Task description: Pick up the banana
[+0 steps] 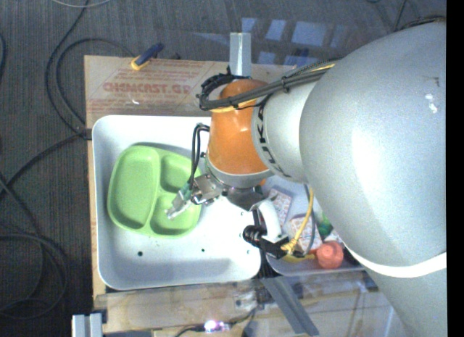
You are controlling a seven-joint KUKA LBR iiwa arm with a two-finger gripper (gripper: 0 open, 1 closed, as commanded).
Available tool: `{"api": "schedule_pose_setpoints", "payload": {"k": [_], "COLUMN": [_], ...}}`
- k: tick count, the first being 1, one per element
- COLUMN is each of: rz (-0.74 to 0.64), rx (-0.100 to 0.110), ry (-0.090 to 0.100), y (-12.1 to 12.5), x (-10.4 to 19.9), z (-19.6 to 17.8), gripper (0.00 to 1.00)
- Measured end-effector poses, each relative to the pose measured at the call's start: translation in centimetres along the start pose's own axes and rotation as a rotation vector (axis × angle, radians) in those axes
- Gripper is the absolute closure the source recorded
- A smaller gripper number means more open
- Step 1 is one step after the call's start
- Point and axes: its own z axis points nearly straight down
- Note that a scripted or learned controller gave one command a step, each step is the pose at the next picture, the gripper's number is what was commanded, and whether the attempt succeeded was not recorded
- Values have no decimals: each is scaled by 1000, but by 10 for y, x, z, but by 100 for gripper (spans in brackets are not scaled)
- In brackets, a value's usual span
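Observation:
My gripper (180, 204) hangs low over the right-hand compartment of a green divided plate (138, 187), which lies in the left white bin (130, 263). The gripper's metal tip points down and to the left, close to the plate's surface. Nothing yellow shows at the tip. The orange wrist band (232, 140) and the large grey arm (370, 154) cover most of the right bin.
Along the right bin's (304, 267) front edge I see a red-orange rounded object (330, 254), a small green thing (324, 225) and a printed pale packet (290, 212). White floor of the left bin lies open below the plate. A cardboard sheet (145, 89) lies behind the bins.

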Motion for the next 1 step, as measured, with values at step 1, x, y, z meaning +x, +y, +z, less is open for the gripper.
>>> {"api": "schedule_pose_setpoints", "payload": {"k": [1], "rz": [-166], "rx": [-27], "ry": [-6], "y": [-18], "x": [-5], "z": [37], "gripper": [0]}}
